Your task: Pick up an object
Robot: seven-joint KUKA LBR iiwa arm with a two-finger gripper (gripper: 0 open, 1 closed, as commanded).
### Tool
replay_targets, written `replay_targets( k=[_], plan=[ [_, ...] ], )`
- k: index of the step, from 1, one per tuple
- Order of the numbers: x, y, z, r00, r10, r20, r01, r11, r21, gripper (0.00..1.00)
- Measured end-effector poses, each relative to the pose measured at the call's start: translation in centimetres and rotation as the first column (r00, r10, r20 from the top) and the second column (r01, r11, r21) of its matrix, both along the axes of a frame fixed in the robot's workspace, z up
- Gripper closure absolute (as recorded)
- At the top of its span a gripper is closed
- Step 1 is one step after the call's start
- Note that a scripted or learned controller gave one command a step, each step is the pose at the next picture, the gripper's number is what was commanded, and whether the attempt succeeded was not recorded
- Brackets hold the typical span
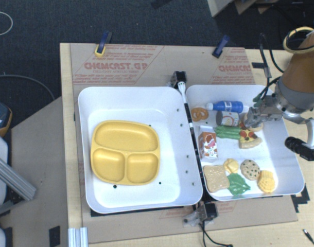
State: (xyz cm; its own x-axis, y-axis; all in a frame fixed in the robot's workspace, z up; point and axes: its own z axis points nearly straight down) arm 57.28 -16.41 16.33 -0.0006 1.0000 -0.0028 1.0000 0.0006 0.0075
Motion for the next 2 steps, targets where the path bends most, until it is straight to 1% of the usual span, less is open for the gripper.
replay_targets(
  k=[1,2],
  plan=[
    [-0.49,0.8,5.33,1.0,0.001,0.0,-0.001,1.0,0.0,1.0],
    [-0.39,0.79,6.23,1.0,0.0,-0.003,0.0,1.0,0.001,1.0]
  ],
)
